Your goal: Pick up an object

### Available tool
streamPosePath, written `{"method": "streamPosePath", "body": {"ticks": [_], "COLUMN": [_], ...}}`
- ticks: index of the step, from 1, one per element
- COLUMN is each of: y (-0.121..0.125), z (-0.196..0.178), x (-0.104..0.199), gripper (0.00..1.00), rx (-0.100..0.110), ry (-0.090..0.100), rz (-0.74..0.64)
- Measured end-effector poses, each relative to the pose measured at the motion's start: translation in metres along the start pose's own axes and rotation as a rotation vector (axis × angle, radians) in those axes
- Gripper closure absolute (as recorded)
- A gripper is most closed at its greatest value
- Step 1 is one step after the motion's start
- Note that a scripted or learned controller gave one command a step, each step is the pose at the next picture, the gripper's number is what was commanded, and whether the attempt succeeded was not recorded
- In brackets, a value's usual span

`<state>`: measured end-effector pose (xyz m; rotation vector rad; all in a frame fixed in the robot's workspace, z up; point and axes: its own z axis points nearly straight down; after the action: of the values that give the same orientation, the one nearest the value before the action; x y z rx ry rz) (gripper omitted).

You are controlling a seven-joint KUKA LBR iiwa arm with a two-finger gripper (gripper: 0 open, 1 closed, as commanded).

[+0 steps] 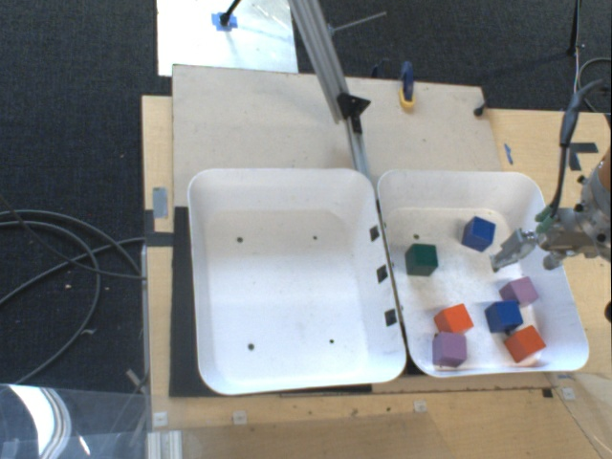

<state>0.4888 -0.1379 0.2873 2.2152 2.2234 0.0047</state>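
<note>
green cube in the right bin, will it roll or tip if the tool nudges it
The green cube looks flat-faced, so it would probably slide, not roll. It appears rigid and small, likely light. With open floor around it in the right bin, a nudge may just skid it away.

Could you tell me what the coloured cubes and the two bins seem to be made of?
The cubes, such as the green cube, look like painted wood or foam: flat, matte colour, crisp edges. The right bin and left bin look like moulded white plastic: smooth, rounded rims, faint sheen.
</note>
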Motion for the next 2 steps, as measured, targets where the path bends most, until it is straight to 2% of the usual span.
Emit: {"method": "streamPosePath", "body": {"ticks": [1, 2], "y": [0.057, 0.107], "z": [0.095, 0.175], "x": [0.011, 0.041], "gripper": [0.00, 0.00], "rx": [0.007, -0.003], "ry": [0.001, 0.001], "rz": [-0.003, -0.001]}}
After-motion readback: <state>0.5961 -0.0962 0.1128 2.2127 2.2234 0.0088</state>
